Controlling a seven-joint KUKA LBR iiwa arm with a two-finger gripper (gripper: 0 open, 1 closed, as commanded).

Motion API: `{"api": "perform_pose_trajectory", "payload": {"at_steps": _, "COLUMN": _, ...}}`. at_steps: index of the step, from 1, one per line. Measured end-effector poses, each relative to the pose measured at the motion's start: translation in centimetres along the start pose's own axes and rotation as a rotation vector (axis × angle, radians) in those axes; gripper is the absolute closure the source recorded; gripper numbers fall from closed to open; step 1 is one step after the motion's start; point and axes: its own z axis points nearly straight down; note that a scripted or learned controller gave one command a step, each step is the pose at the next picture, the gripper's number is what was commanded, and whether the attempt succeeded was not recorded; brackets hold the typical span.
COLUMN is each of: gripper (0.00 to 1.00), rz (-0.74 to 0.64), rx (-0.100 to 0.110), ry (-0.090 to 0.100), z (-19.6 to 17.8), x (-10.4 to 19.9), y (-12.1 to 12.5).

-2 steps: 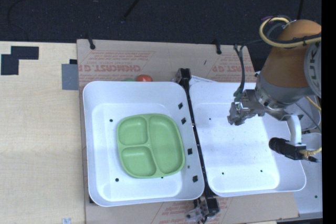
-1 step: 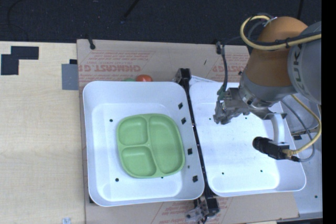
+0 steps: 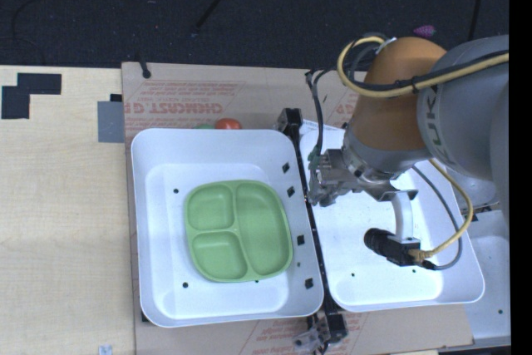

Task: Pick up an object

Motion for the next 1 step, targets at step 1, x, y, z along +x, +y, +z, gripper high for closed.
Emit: {"api": "perform_pose_trajectory", "payload": {"at_steps": 1, "gripper": 1.0, "rz": -0.002, "rx": -0.002, "ry": 0.0, "z": -1.01, "x": 5.91, "y": -0.6}}
